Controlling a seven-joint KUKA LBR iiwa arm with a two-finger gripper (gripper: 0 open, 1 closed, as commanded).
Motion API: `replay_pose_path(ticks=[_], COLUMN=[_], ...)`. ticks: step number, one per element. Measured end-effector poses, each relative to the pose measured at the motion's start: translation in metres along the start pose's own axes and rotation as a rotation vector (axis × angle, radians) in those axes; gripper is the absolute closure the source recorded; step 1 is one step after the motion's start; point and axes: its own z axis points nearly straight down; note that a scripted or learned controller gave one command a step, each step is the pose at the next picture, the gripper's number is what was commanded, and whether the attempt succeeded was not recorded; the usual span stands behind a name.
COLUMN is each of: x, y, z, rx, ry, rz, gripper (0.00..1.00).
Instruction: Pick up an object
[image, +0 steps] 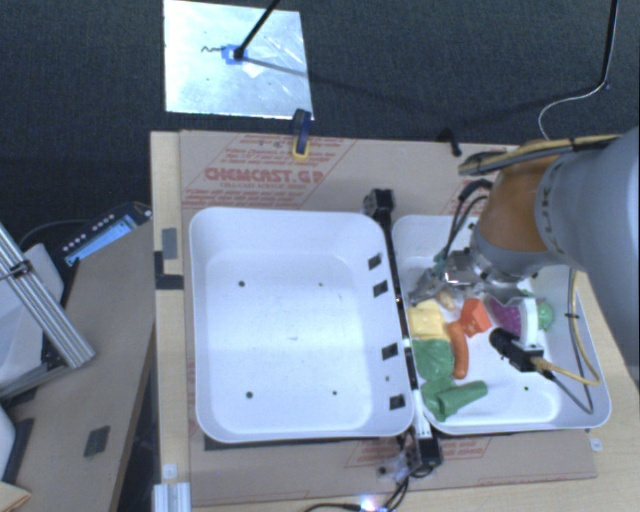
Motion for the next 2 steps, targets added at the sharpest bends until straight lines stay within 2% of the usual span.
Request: replay_pose_path(ticks=[1,2], x=[-0.002,0.083], y=[-0.001,0.075], z=[-0.011,-0.105], rx=[0.002,0.000], ry=[0.000,-0.001], rz=[0.004,-0.003], gripper=[1.00,1.00])
